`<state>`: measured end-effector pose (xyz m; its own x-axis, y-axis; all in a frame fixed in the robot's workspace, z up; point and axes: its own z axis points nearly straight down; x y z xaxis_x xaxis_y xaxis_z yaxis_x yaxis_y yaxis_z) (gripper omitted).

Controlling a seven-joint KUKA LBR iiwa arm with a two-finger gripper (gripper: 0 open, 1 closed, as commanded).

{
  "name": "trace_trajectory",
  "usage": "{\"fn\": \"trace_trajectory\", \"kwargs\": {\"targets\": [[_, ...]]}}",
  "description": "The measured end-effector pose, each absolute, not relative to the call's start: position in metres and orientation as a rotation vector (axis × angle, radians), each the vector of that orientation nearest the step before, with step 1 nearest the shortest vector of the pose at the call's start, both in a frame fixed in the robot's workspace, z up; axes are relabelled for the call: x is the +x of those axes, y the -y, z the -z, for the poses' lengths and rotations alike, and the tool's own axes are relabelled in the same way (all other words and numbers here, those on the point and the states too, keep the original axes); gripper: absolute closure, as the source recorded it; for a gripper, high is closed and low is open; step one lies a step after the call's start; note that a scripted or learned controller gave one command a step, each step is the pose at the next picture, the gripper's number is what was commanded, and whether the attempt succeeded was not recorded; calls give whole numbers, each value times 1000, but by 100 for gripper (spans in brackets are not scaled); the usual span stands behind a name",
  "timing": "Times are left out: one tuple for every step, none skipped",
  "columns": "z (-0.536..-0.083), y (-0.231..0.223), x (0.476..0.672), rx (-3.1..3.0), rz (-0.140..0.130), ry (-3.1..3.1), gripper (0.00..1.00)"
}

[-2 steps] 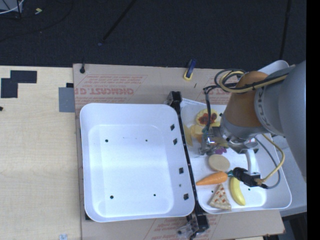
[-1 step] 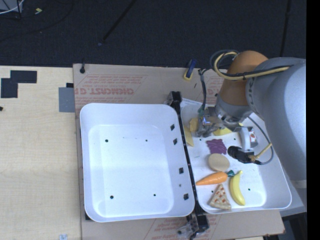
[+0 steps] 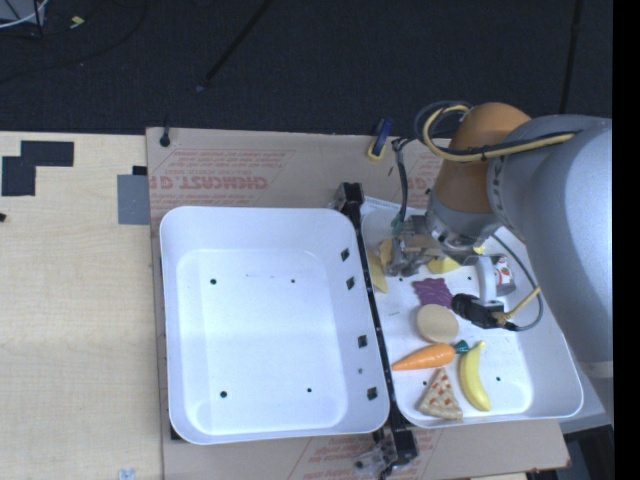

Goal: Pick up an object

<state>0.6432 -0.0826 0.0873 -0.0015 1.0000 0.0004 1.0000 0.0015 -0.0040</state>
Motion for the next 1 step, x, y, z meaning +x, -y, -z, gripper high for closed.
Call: {"fn": "trace_trajectory", "kwargs": {"targets": [[-284, 72, 646, -2226, 13, 2231, 100]]}}
